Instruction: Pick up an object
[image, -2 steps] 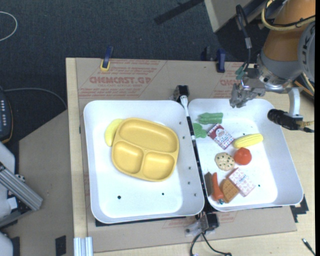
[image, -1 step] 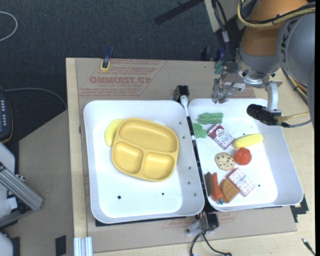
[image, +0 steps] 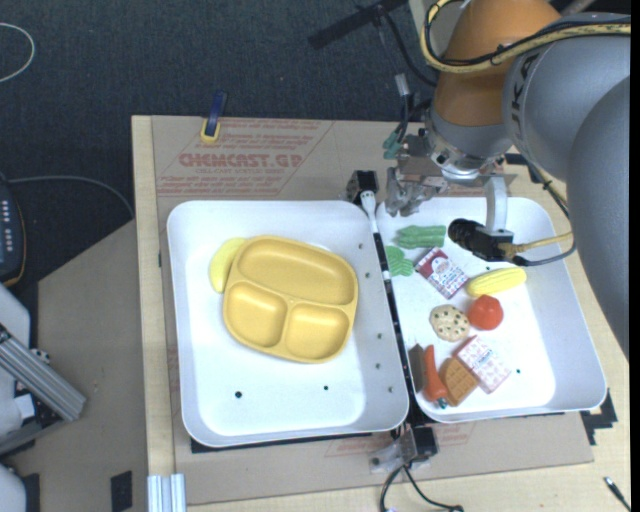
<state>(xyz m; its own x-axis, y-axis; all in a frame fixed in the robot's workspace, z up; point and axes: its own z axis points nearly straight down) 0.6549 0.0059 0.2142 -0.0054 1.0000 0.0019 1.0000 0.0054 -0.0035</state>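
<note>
Camera view | gripper (image: 405, 200) over right bin's (image: 560, 330) far-left corner, grip state cannot be told | green toy (image: 418, 236) just below it, others crowded nearby | risk: bin wall or divider blocks descent, grasp misses

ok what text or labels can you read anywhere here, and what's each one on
"CHEMCAST GP" reads in red on the brown paper-covered board under the two white bins; the last letters are faint.
Smaller red lines above and below it: too blurred to read.
Red-and-white toy packets and in the right white bin: print too small to read.
</note>
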